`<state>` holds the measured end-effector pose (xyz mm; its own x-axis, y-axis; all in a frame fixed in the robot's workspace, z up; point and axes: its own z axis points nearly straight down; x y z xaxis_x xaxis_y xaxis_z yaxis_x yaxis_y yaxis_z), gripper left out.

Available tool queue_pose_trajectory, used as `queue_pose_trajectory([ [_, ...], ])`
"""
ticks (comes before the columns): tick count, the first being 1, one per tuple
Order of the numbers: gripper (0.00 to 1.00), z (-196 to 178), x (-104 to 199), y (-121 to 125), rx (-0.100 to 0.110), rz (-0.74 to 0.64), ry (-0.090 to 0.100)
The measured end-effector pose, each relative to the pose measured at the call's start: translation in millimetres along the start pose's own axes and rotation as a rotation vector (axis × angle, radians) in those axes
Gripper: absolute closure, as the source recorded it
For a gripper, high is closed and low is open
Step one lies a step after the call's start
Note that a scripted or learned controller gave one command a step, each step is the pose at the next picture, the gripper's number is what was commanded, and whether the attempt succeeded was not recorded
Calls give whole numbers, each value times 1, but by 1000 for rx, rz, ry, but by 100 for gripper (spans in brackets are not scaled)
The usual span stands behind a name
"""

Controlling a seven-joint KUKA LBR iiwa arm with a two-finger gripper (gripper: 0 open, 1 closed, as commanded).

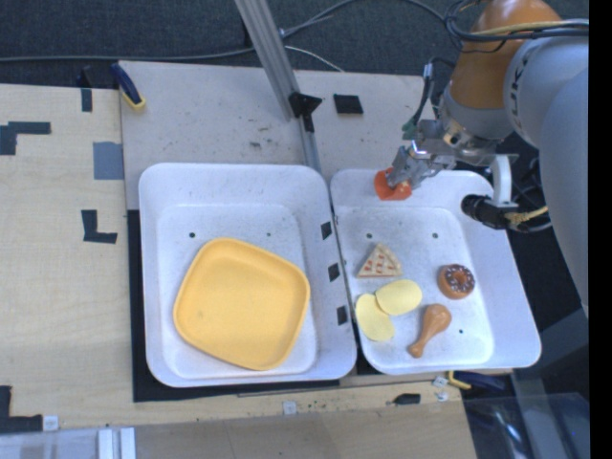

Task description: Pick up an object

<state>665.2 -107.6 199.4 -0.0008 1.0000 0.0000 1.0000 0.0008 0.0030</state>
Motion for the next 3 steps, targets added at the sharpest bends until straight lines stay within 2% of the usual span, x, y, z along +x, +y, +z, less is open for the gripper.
queue_pose_trajectory([
  [1,100,-53,0,1,-1,0,0],
  [2,100,-46,49,-21,3,-3,1],
  [3,100,-39,97,-22,4,-3,1],
])
